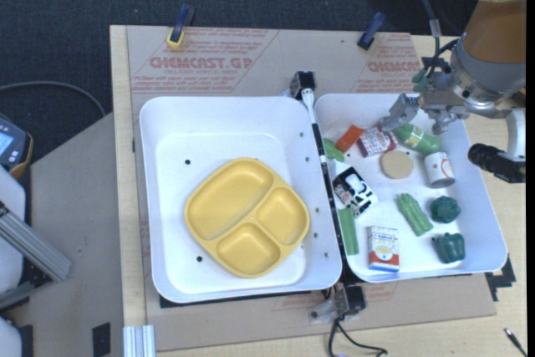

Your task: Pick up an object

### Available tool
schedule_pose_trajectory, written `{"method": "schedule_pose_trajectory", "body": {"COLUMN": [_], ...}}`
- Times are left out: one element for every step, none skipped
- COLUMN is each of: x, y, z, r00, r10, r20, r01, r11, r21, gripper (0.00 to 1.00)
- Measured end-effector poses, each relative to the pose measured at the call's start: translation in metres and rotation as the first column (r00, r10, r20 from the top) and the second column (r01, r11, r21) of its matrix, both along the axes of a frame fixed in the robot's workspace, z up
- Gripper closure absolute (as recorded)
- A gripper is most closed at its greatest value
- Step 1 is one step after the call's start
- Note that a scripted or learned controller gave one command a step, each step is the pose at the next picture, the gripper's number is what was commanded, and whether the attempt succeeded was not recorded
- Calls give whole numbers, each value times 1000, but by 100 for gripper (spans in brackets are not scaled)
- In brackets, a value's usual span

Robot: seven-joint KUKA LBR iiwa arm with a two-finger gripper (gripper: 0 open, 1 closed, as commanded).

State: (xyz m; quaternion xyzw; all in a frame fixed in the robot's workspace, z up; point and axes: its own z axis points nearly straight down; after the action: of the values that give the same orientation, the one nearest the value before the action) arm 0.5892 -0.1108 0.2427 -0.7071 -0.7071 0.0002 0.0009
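Gripper (407, 114) hangs over the far part of the right bin (493, 217); whether it grips anything I cannot tell. Just beneath it lies a green bottle (417, 137), probably light, stiff and slick plastic, best pinched across its middle. Beside the bottle sit a tan disc (398, 165) and a white can (438, 169).

Red print "CHEMCAST GP" on the brown protective sheet (251, 54) covering the worktop, behind the left bin; the same red print repeats partly behind the right bin; small carton (384, 249) label too small to read
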Motion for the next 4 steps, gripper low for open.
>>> {"method": "schedule_pose_trajectory", "body": {"x": [1,5,7,8], "y": [-1,-4,-10,-10], "z": [-42,-88,-149,-155], "r00": [1000,1000,1000,1000], "r10": [-1,0,-1,0], "r20": [-5,-4,-6,2], "r01": [1,0,1,0], "r11": [1000,1000,1000,1000], "r21": [0,0,1,-1], "gripper": [0,0,0,0]}}
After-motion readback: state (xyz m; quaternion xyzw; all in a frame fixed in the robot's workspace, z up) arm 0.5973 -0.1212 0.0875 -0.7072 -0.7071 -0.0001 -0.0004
